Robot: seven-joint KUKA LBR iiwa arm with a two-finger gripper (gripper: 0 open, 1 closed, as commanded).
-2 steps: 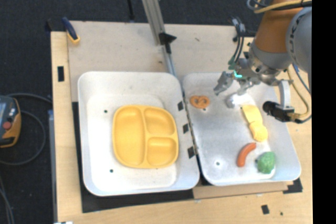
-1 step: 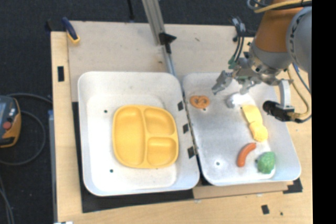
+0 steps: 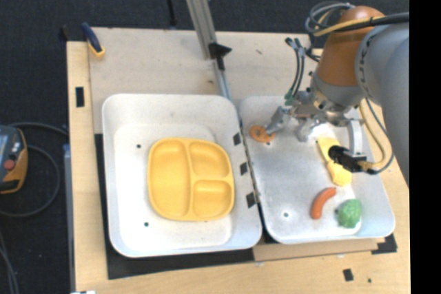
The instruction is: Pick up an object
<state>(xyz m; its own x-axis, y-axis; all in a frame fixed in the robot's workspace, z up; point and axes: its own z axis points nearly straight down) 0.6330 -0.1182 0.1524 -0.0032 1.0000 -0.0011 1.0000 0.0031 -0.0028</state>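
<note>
Doughnut-shaped orange toy (image 3: 260, 133) lay at the left wall of the right bin (image 3: 296, 217), close to the seam between the two bins, and it looked like the piece the arm was going for. In the camera view, the gripper (image 3: 293, 122) hung low over the upper part of that bin, its two grey fingers spread fairly wide, one reaching out left toward the ring and seemingly touching or just short of it, the other pointing down to the right. Nothing sat between them. To do this step well, I judged the gripper would need to shift left so the ring fell between the fingers before closing; the bin wall just beside it left little room, and a glancing push could slide the ring away. Elsewhere in that bin lay a yellow piece (image 3: 333, 163), an orange sausage (image 3: 322, 202) and a green broccoli-like toy (image 3: 349, 213), well apart from the ring. A yellow divided plate (image 3: 191, 178) rested in the left bin (image 3: 124, 120).
</note>
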